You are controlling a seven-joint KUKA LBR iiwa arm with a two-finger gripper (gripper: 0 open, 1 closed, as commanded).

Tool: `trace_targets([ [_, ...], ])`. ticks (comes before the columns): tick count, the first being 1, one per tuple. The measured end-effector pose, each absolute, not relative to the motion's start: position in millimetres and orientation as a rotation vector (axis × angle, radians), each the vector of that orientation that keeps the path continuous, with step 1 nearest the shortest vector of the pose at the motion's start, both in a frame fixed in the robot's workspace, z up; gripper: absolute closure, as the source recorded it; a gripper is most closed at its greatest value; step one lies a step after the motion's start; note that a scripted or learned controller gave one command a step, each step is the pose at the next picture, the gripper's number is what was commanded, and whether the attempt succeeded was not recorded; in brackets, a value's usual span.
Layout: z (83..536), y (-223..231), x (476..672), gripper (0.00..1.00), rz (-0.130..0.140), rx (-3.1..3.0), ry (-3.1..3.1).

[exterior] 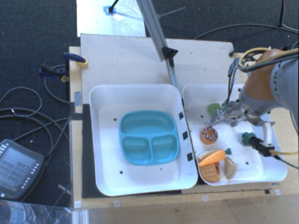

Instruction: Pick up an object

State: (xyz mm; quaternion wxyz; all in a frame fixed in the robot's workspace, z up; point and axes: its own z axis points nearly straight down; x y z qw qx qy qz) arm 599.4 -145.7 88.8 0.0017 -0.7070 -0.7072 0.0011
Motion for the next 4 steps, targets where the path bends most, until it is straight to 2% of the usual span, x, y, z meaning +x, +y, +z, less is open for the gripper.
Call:
trace_targets([
  [1,103.2,-146.0,601.7,1.0,-0.004,-2.224,-2.223],
  [2,164.4,-139.6,609.1,1.0,-0.008,-2.219,-2.234],
  [3,229.0,-138.8,607.7,1.0,-0.008,-2.219,-2.235],
  [4,247.2,-138.8,609.0,1.0,-0.005,-2.216,-2.232],
])
